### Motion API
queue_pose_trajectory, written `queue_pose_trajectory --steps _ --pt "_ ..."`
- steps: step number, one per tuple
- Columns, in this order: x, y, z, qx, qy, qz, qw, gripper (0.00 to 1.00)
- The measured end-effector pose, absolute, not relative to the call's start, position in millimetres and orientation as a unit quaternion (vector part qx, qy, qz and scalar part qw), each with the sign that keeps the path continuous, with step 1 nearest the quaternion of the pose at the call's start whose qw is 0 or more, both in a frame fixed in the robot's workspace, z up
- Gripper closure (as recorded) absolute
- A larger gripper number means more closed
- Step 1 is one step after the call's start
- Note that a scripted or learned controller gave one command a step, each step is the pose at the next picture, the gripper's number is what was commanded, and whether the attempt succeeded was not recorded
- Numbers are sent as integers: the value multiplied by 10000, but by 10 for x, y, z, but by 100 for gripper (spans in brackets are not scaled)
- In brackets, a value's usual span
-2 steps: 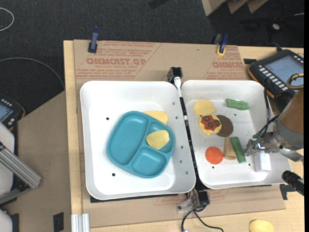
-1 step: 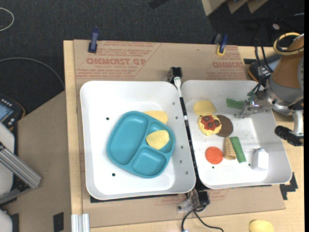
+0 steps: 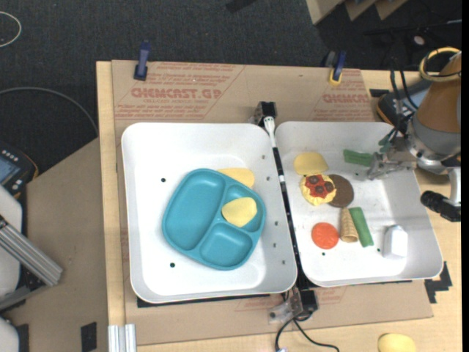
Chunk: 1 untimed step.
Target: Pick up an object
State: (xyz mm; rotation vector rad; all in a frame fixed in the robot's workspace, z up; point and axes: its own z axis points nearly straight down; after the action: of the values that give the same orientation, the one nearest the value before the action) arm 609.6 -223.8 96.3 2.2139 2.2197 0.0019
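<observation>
Lying beside tool (image 3: pixel 379 169): green block (image 3: pixel 357 157).

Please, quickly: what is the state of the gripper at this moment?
Gripper: cannot be told; it sits low in the right bin, beside a dark green piece.

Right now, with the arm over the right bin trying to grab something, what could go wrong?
1. The gripper sits by the bin's far right side, next to a green piece lying near the wall; it may get pushed against the wall rather than grasped.
2. The pizza toy, brown disc, cone and green stick crowd together, so reaching there could nudge neighbours.
</observation>
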Motion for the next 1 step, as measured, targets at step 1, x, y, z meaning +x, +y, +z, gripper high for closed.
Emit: queue_pose_trajectory --steps 1 --pt "6103 -2238 1068 7058 7084 8 50 100"
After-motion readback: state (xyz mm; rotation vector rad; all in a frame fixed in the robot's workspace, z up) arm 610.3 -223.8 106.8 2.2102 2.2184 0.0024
